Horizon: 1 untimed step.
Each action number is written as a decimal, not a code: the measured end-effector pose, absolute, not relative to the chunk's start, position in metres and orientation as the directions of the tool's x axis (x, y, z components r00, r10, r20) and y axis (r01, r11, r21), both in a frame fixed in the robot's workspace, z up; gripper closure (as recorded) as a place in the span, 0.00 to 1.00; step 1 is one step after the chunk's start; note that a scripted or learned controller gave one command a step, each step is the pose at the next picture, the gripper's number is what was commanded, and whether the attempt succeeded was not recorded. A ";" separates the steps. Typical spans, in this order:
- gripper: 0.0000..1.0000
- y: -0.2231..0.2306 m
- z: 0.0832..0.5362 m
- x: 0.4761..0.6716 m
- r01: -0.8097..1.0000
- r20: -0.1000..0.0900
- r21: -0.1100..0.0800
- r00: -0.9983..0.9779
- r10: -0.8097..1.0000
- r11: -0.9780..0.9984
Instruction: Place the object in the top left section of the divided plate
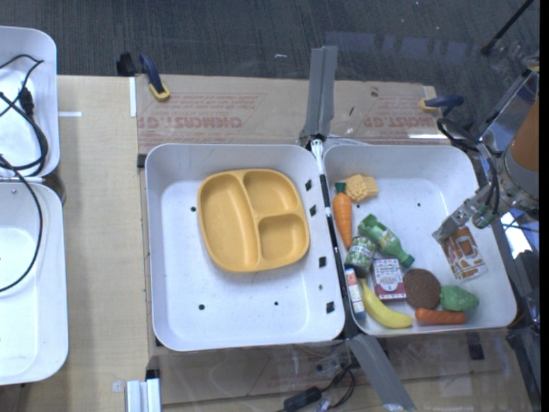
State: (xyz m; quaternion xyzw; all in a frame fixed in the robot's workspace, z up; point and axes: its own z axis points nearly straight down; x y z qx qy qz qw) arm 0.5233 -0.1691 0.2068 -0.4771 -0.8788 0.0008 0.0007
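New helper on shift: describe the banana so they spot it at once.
Look in the right white bin, along its near edge. The banana lies there, left of a small carrot and below a red box. It is the only plain yellow, curved piece.

Yellow divided plate [253, 219] in left bin [171, 307], toy food clustered in right bin [412, 183].
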 end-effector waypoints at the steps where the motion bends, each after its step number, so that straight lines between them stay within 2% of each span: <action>1: 1.00 -0.113 0.180 0.565 0.847 0.001 -0.003 -0.531 0.847 0.531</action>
